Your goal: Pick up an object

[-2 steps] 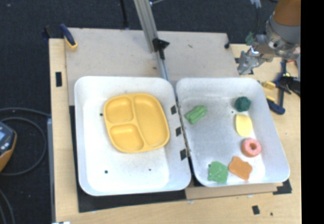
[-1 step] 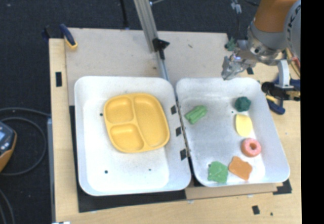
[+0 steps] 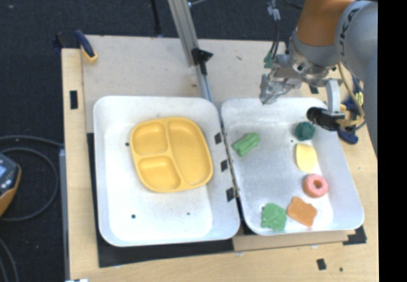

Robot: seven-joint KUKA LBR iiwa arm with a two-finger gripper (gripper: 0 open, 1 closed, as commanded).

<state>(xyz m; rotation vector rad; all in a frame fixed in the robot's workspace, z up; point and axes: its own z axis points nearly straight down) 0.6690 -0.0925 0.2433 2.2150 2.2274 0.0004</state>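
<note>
- Bench [image 3: 127, 70]: pale wood top, centre of frame, dark floor around it. Two shallow white bins side by side on it.
- Left bin [image 3: 114, 211]: holds a yellow divided tray [image 3: 170, 153], three compartments, lying flat in the bin's middle.
- Right bin [image 3: 273, 166]: holds six small items, loosely spread.
- Green ridged piece [image 3: 245, 143]: upper left part of the right bin, near the divide between bins, lying at a slant.
- Dark green ball [image 3: 304, 130]: upper right of the right bin, just above a yellow oval piece [image 3: 306, 157].
- Pink ring, doughnut-like [image 3: 315, 185]: below the yellow piece, near the bin's right wall.
- Orange toast-shaped piece [image 3: 301, 211]: lower right of the bin, just beside a green leafy piece [image 3: 274, 217] on its left.
- Arm [image 3: 331, 13]: grey with orange band, enters from upper right of frame.
- Gripper [image 3: 272, 93]: hangs over the top rim of the right bin, above the bin's upper middle. Nothing between its fingers. Too small and blurred to say whether it stands wide or narrow; cannot tell.
- Nearest items to the gripper: green ridged piece below left, dark green ball below right; both apart from it.
- Metal pole [image 3: 181, 13]: slants from the top of frame down to the gap between the bins.
- Blue and yellow clamp [image 3: 86, 45]: upper left corner of the bench.
</note>
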